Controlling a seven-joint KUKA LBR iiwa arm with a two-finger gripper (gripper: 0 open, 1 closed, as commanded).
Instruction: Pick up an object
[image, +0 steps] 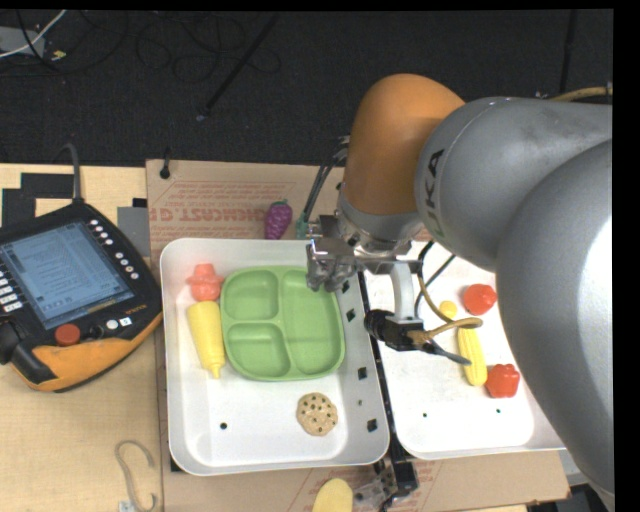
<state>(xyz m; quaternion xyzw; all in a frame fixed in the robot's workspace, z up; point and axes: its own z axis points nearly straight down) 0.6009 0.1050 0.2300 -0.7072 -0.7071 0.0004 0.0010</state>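
Observation:
My gripper (323, 268) hangs over the far right corner of a green divided plate (282, 325) in the left bin (190, 420). Nothing shows between its tips. Left of the plate lie a yellow bottle (207, 338) and a small orange-red toy (204, 282). A cookie (317, 413) rests near the bin's front. In the right bin (450, 420) are a corn cob (470, 355), a red toy (479, 298) and another red piece (502, 380). The arm hides much of that bin.
A purple grape bunch (278, 218) lies on the cardboard behind the left bin. A yellow object (333, 495) sits in front of the bins. A control pendant (70, 290) rests on the bench at the left, and a metal hook (135, 470) lies near the front.

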